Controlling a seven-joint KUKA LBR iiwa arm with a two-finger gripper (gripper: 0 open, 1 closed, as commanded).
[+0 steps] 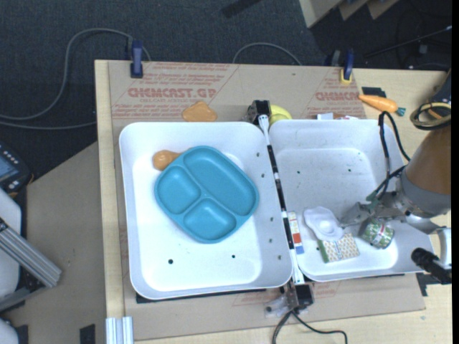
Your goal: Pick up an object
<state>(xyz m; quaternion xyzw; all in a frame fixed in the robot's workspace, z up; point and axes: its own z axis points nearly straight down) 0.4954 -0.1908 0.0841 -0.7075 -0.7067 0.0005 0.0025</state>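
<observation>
One arm (430, 170) reaches down, end effector (373, 217) inside right bin (323, 138)

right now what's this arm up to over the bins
The grey arm with the orange band reaches in from the right, with its tool low in the right white bin, close to a small green patterned object, a white cup-like piece and a flat patterned packet. The left white bin holds a blue divided plastic plate.

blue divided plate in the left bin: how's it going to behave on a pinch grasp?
The blue divided plate looks like rigid moulded plastic, so probably stiff and light. Its glossy, rounded rim may slip between fingers. It lies flat and wide in the left bin, so it is unlikely to roll or tip.
</observation>
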